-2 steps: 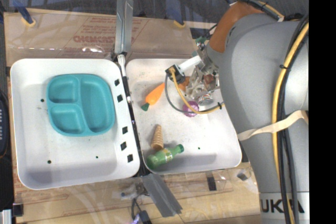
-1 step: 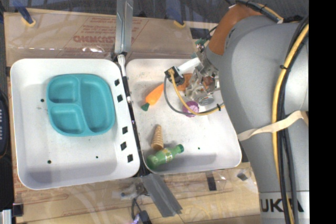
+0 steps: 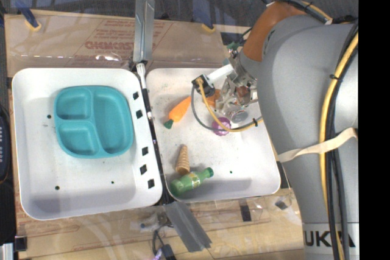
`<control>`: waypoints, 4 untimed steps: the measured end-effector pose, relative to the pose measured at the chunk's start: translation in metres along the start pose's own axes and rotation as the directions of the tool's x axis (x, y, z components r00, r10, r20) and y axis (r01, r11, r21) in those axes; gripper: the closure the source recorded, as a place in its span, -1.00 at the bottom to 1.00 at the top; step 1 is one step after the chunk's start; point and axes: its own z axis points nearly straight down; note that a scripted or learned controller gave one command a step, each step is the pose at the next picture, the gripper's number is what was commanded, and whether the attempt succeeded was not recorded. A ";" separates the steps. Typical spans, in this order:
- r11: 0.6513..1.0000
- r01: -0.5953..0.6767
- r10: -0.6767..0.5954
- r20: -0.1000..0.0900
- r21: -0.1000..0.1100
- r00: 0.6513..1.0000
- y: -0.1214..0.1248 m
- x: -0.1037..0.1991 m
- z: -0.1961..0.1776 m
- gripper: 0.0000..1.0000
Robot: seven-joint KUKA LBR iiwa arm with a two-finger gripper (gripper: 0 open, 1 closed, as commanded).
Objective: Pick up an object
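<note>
Left bin (image 3: 24, 131): a teal divided plate (image 3: 94, 120), lying flat toward the upper half. Right bin (image 3: 259, 173): an orange carrot (image 3: 178, 111) near the upper left, a waffle cone (image 3: 182, 158) below it, and a green bottle (image 3: 192, 181) on its side just beside the cone's lower end, near the front wall. Farther right, over the same bin: the hand (image 3: 230, 108), low above a small purple object (image 3: 220, 125) that touches it from below, grasp state not discernible amid cables and hardware.
</note>
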 end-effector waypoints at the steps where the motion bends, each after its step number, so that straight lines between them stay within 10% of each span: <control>1: 1.000 -0.009 0.009 0.002 0.000 1.000 0.006 0.001 0.006 1.00; 2: 1.000 -0.011 0.011 0.000 -0.015 1.000 -0.093 0.022 0.014 1.00; 4: 1.000 -0.017 0.017 -0.002 -0.013 1.000 0.001 -0.004 0.011 1.00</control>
